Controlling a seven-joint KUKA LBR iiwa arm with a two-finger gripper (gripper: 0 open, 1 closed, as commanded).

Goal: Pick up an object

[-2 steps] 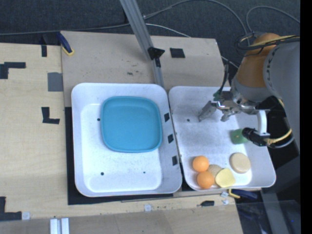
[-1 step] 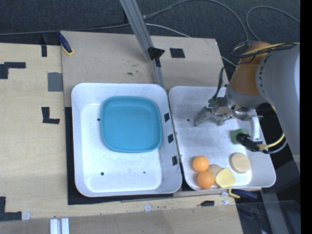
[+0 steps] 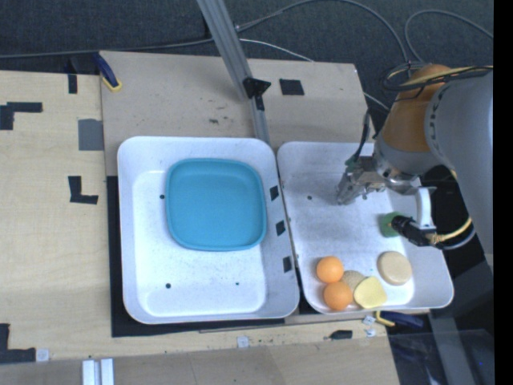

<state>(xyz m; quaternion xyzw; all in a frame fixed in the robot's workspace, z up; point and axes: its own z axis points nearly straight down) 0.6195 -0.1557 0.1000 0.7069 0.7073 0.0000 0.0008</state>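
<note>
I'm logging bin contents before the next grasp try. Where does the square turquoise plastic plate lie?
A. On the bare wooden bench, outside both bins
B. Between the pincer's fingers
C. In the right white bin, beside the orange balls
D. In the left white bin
D: the square turquoise plastic plate lies flat in the left white bin, while the pincer is over the right white bin.

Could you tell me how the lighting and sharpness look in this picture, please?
In the camera view the light is even and soft, with weak shadows; the white bins look bright but not blown out; the blue plate shows no glare; the gripper is slightly soft; the small round objects near the right bin's front edge stay distinct, with fuzzy edges.
</note>
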